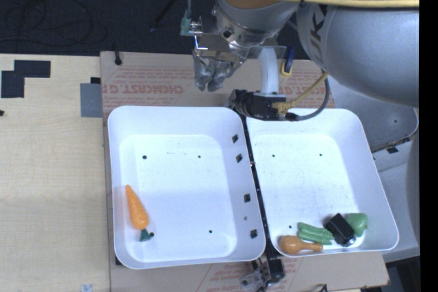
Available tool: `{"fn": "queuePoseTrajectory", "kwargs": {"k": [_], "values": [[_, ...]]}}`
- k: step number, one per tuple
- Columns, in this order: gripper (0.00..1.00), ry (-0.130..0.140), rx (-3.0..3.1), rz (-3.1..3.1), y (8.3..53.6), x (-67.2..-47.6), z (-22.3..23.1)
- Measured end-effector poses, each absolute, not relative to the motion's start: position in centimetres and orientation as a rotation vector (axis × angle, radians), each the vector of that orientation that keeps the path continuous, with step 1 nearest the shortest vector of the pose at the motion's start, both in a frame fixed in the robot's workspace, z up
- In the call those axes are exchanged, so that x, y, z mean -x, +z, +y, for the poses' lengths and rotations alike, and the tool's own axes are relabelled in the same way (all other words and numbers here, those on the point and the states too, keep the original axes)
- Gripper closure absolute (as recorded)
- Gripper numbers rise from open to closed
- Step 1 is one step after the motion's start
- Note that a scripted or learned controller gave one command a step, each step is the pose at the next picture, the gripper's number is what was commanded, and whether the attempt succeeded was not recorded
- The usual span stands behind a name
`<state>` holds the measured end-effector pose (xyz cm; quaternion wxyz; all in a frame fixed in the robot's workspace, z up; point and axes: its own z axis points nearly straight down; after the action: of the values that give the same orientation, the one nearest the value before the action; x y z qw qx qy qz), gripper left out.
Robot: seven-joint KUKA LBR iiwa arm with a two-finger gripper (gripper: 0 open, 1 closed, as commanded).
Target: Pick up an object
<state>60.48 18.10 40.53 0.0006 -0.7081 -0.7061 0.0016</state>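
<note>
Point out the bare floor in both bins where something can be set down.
Left bin: everything right of the carrot by its left wall. Right bin: the far and middle floor. Crowded: its near right corner, with the orange gourd, green pod and black block.

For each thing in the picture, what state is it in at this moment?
hand: raised above the bench behind the left bin, carrying nothing.
toy carrot: lying flat in the left bin.
green bean pod, black block, orange gourd: lying clustered in the right bin.
</note>
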Motion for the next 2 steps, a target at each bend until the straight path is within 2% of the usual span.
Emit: {"fn": "queuePoseTrajectory", "kwargs": {"k": [1, 2], "values": [[1.0, -0.003, 2.216, -2.227, 43.6, -63.5, 24.4], [1.0, -0.011, 2.219, -2.229, 54.4, -64.4, 24.4]]}}
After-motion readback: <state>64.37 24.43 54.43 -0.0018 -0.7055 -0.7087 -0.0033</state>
